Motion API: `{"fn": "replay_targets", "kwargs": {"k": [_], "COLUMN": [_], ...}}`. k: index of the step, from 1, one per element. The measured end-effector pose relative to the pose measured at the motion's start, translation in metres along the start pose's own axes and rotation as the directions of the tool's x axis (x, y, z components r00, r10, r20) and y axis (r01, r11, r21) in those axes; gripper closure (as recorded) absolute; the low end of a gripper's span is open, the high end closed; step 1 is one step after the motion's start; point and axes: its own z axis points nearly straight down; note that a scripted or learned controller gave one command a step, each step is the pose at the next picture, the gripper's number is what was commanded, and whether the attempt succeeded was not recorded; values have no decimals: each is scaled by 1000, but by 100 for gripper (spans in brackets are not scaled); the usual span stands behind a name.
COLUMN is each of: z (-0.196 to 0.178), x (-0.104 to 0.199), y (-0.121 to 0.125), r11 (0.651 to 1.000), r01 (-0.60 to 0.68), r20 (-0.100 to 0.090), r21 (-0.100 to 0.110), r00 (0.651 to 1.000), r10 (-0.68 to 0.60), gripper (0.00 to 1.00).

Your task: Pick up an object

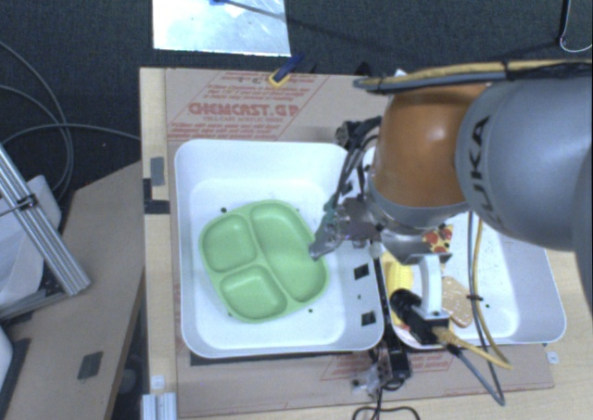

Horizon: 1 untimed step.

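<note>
A light green plate (259, 260) with three compartments lies flat in the left white bin (208, 177). My gripper (324, 235) hangs at the plate's right rim, near the wall between the two bins. Whether it touches the plate cannot be made out. The grey arm with its orange band (422, 154) reaches in from the right and hides much of the right bin (533, 302). In that bin a yellow object (398, 276), a tan flat piece (457, 299) and a small red and white item (436, 238) peek out beneath the wrist.
Both bins rest on a cardboard sheet (246, 103) with red lettering. Cables (477, 353) trail from the wrist over the front edge of the right bin. A shiny metal sheet (218, 1) lies on the dark floor behind, and an aluminium frame (37, 228) stands at the left.
</note>
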Motion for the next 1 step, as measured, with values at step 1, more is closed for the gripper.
{"fn": "replay_targets", "kwargs": {"k": [1], "z": [54], "x": [80], "y": [44], "r11": [1000], "r01": [3], "r20": [-3], "r21": [-14], "r00": [1000], "r10": [-3], "gripper": [0]}}
